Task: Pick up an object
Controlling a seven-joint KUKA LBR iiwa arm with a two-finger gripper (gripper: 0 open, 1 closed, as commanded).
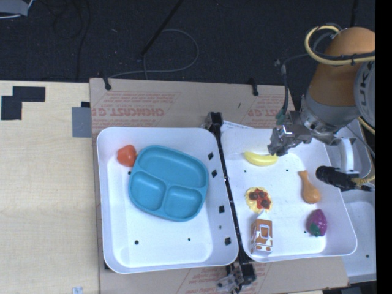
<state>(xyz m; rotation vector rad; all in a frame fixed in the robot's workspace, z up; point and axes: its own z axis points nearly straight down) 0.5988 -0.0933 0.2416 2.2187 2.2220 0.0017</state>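
Observation:
The right bin (288, 244) holds a yellow banana (260, 158) near its far edge, a small pizza slice toy (258, 199) in the middle, an orange-and-white box toy (262, 236) at the front, an orange drumstick-like toy (309, 187) and a purple grape bunch (316, 223) on the right. My gripper (278, 144) hangs just right of the banana's right end, low over the bin. The dark fingers point down-left, and nothing shows between them.
The left bin (116, 237) carries a blue sectioned plate (168, 182) and a small red-orange tomato toy (126, 155) at its far left corner. A black divider (223, 188) runs between the bins. The arm's orange band (343, 57) rises at the right.

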